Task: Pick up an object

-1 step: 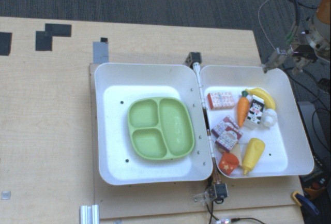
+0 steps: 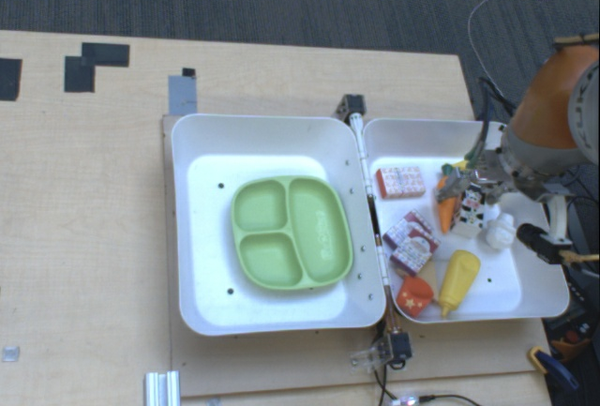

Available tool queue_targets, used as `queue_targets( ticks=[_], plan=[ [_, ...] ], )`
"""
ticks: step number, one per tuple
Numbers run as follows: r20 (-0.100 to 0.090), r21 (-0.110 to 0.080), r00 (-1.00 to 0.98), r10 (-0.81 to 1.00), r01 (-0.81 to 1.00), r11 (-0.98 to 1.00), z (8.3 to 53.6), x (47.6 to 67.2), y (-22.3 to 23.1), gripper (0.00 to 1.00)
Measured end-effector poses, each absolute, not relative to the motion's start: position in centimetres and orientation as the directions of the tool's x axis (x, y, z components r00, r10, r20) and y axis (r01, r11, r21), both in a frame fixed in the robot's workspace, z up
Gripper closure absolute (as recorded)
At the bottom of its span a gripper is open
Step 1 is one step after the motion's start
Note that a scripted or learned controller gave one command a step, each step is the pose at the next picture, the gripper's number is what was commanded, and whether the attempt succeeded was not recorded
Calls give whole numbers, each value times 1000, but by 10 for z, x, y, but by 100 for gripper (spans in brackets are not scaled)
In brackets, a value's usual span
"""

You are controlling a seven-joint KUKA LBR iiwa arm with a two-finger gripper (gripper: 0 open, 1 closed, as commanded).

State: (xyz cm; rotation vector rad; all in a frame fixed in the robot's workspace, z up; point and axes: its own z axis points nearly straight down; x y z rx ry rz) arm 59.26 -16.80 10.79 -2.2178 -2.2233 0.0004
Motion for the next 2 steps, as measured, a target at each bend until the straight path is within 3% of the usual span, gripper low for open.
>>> queue_targets(
  ticks=[1,2],
  plan=[
    [-3,13,-4,1000,1000,4,124,597,-169,100],
    [1,5,-5,1000,1000,5,207,565,-76,100]
  ],
)
